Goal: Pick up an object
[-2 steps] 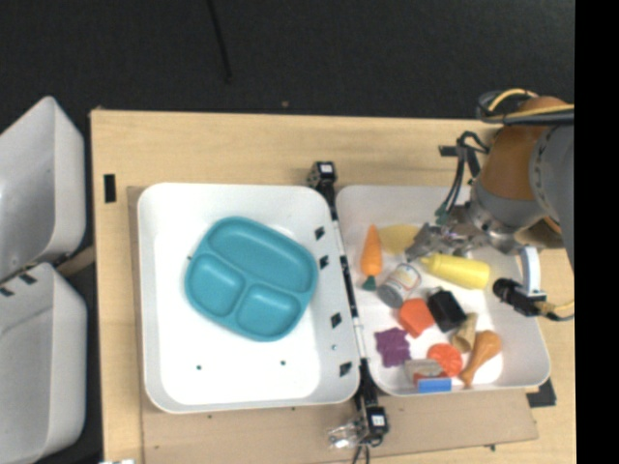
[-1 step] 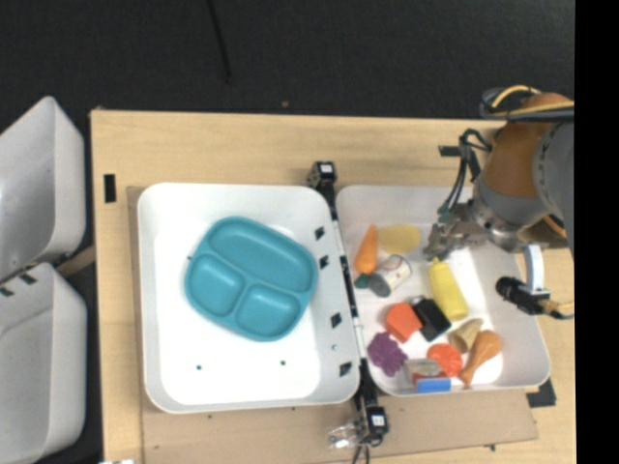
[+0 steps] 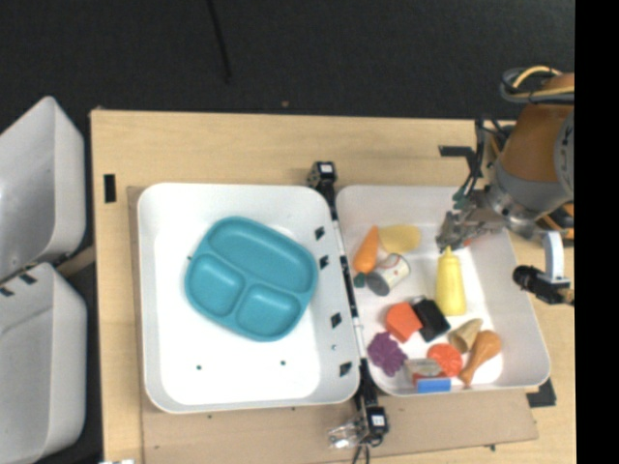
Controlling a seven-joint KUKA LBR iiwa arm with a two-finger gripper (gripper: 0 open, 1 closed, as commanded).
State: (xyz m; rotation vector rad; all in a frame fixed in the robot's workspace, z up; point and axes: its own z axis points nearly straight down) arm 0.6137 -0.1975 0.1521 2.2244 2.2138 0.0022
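Near edge: blue block [image 3: 434, 385] lies against the right bin's [image 3: 527, 341] front wall, among crowded toys.
Left bin: holds a teal divided plate [image 3: 252, 277].
Target candidate: yellow bottle [image 3: 450, 282], mid right bin, cap toward the arm.
End effector [image 3: 455, 230]: poised just above the bottle's cap; finger spread cannot be judged.
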